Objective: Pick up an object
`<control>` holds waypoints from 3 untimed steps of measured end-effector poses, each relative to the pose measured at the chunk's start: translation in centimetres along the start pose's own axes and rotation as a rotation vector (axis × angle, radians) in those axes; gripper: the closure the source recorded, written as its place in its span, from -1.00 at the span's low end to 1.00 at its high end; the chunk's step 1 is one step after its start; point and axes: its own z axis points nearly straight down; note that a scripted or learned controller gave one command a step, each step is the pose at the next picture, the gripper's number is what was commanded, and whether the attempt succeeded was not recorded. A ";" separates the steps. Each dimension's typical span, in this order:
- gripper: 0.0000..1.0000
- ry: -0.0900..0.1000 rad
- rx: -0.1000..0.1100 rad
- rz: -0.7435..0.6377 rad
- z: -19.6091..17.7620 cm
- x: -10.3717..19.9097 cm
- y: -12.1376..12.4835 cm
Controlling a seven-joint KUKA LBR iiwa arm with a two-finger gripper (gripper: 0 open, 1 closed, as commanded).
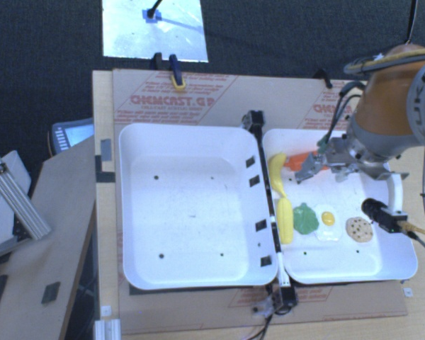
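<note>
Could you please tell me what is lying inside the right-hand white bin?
The right bin holds a banana, corn cob, green vegetable, fried egg, cookie; the gripper partly covers an orange item.

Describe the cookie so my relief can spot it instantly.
Look in the right bin, toward its near right part. The cookie lies just right of the fried egg. It is the one round, tan, speckled disc there.
</note>
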 end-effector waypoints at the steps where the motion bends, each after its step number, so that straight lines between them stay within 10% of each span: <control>1: -1.00 0.001 0.002 0.000 -0.3 -0.5 -2.7; 3: -1.00 0.004 0.002 -0.009 2.4 7.1 -2.3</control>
